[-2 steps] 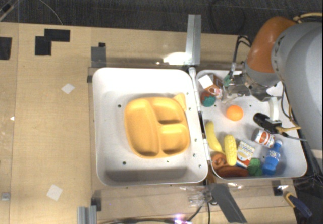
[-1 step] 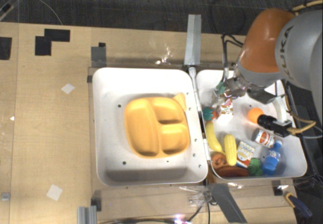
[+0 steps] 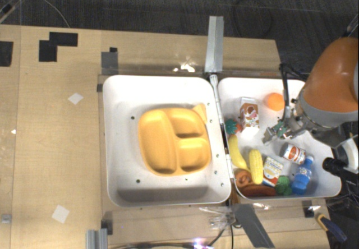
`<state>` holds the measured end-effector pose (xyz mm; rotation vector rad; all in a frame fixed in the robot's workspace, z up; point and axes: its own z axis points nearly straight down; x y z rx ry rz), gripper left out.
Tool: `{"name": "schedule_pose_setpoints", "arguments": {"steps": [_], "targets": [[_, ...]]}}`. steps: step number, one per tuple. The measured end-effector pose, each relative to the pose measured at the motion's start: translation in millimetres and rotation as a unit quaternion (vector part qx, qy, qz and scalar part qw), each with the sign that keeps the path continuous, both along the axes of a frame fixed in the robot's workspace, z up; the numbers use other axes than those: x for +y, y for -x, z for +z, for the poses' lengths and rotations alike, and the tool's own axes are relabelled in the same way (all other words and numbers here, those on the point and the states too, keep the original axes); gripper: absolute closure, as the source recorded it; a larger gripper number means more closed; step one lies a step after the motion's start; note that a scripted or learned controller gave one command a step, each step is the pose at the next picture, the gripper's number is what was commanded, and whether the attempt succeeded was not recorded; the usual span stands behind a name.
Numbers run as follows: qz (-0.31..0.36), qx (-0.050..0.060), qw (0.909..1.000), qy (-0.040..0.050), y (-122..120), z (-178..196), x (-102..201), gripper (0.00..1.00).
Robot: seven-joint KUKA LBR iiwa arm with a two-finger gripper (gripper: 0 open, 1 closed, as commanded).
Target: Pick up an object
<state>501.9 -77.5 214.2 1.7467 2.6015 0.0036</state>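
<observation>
Nearest me, along the right bin's (image 3: 331, 190) front edge, I see a blue bottle (image 3: 302, 179), a green piece (image 3: 284, 185), a small carton (image 3: 272, 167), a corn cob (image 3: 256, 165) and a banana (image 3: 238, 154). Above them a red-and-white can (image 3: 293, 153) lies just below my hand (image 3: 276, 132); I cannot tell how it is set. Further back sit a snack packet (image 3: 249, 114) and an orange ball (image 3: 274, 101). The left bin (image 3: 120, 130) holds a yellow divided tray (image 3: 173, 140).
</observation>
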Motion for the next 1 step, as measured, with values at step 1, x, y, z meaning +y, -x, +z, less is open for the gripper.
{"name": "schedule_pose_setpoints", "arguments": {"steps": [1], "targets": [[0.005,-0.001,1.0,-0.0008,-2.0,9.6,3.5,1.0]]}}
